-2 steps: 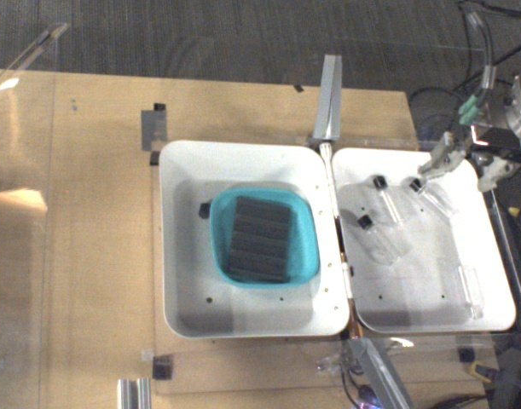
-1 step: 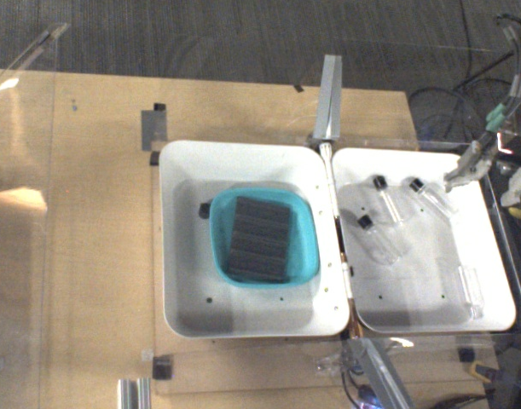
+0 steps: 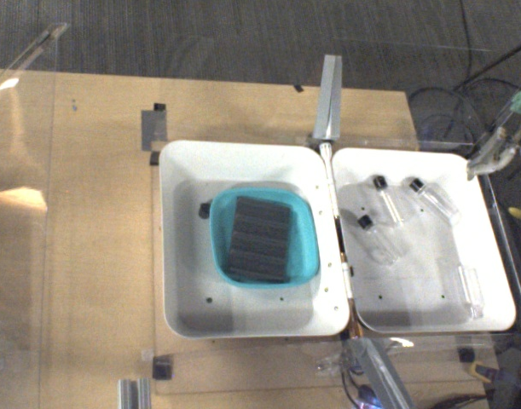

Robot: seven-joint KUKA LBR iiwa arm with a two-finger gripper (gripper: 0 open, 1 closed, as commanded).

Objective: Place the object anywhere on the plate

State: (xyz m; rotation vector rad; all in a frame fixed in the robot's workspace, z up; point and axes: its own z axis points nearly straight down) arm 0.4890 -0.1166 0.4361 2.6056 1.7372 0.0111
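Observation:
A teal plate [image 3: 304, 237] with a raised rim lies in the middle of the left white bin [image 3: 179, 254]. On the plate rests a dark grey ridged block [image 3: 260, 237], lying flat and a little left of the plate's centre. It sits wholly inside the rim. A small black piece [image 3: 205, 210] sits on the bin floor against the plate's left edge.
The right white bin [image 3: 499, 305] holds clear vials with black caps [image 3: 386, 199] [image 3: 429, 196], a loose black cap [image 3: 363, 221] and a clear tube [image 3: 469, 286] near its right wall. A grey post [image 3: 328, 100] stands behind the bins. Cables and a thin metal part [image 3: 494, 152] crowd the right edge.

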